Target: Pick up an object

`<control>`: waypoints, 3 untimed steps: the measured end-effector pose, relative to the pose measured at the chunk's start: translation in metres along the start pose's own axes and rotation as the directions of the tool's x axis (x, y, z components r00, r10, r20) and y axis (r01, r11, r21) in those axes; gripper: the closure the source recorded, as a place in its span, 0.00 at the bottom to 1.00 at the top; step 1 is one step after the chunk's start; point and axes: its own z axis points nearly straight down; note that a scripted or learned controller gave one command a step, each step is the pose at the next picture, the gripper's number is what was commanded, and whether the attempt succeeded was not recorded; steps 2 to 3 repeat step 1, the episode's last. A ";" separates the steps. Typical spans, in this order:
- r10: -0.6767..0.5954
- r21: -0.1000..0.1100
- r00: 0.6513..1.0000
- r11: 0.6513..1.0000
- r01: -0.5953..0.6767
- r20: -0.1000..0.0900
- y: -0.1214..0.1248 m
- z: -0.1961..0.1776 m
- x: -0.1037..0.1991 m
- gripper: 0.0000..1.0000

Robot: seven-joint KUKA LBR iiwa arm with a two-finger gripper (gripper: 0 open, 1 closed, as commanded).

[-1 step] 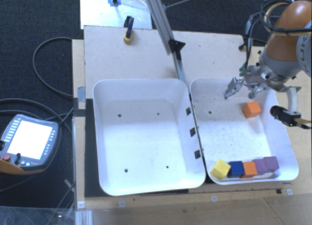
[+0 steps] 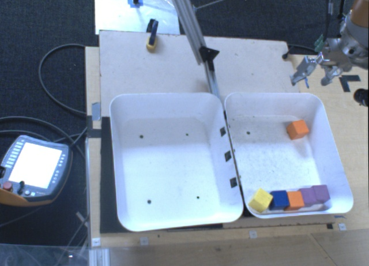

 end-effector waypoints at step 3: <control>0.008 0.008 1.000 1.000 -0.008 0.001 -0.041 -0.024 -0.057 0.00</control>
